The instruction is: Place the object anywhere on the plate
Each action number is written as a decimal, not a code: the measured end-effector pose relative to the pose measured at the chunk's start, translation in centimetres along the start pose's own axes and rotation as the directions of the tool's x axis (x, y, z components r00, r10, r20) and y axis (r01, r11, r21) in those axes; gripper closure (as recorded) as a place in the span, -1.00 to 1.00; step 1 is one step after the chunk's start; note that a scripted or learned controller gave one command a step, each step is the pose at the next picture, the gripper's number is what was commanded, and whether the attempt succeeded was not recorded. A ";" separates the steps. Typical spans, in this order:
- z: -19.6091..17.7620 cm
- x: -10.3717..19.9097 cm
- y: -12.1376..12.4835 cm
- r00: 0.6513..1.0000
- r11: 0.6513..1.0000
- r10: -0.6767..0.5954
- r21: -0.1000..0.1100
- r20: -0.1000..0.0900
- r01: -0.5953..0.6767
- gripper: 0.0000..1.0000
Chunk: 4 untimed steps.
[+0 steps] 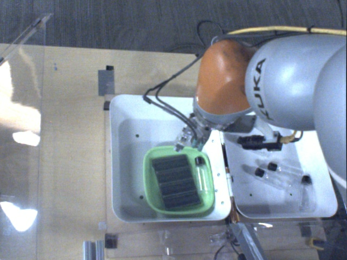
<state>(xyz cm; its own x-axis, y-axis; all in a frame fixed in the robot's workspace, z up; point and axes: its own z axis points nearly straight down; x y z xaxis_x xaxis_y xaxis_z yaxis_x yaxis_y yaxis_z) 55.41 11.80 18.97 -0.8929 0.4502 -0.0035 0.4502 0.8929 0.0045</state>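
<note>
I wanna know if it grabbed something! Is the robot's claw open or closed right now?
Claw: cannot be told. It hangs over the far rim of the green plate, mostly hidden under the arm's wrist.

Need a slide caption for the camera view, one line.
KUKA arm reaches over the left bin, its claw at the far rim of a green plate bearing a dark ridged block.

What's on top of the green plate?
A dark ribbed block lies on the green plate, with a small dark piece near its rim. The claw hangs over the far edge, hiding that bit.
</note>
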 end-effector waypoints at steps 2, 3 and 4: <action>-13.0 -1.6 -4.8 1.000 1.000 0.021 -0.004 0.008 -0.021 -1.00; -21.8 -9.4 -1.0 1.000 1.000 0.029 -0.004 0.009 -0.029 -1.00; -23.2 -9.4 -0.7 1.000 1.000 0.022 -0.012 0.020 -0.022 1.00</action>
